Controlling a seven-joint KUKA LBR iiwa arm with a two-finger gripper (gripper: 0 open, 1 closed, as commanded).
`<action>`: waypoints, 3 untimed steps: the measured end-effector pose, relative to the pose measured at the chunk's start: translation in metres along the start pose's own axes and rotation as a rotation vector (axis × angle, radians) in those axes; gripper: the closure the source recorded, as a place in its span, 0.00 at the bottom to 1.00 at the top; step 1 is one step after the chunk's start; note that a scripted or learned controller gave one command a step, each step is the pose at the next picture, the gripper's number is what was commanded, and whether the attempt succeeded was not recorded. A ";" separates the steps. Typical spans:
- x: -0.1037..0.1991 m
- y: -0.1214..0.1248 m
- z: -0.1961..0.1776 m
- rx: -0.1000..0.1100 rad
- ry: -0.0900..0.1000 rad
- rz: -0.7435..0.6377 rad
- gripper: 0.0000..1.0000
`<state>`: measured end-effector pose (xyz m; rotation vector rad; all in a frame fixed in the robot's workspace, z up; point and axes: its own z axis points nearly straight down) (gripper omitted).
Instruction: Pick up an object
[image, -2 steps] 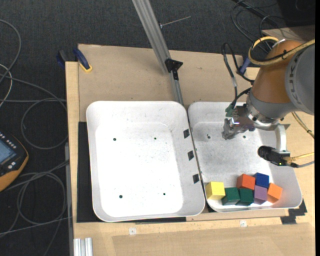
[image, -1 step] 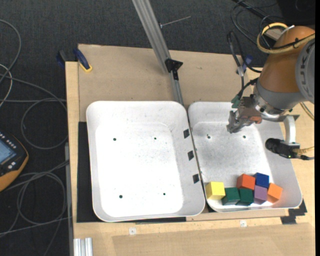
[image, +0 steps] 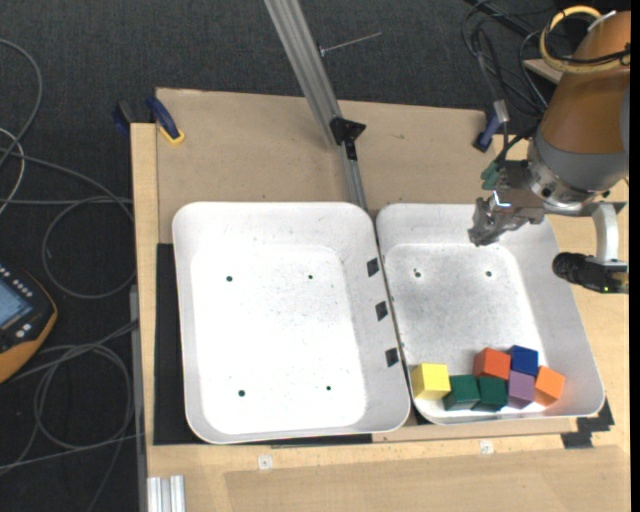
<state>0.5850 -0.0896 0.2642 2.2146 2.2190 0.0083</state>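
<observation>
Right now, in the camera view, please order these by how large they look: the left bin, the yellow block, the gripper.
1. left bin, clearly the largest.
2. gripper.
3. yellow block, somewhat smaller than the gripper; the gripper sits higher, nearer the camera, so this ranking is unsure.

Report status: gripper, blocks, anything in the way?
Gripper over right bin's far edge, nothing seen between fingers. Blocks clustered at near edge, untouched. Nothing between them.
</observation>
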 end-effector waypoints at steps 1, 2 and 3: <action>0.053 0.013 0.015 0.007 0.002 -0.004 1.00; 0.113 0.022 0.012 0.006 0.003 -0.005 1.00; 0.159 0.040 0.006 0.005 0.003 -0.005 1.00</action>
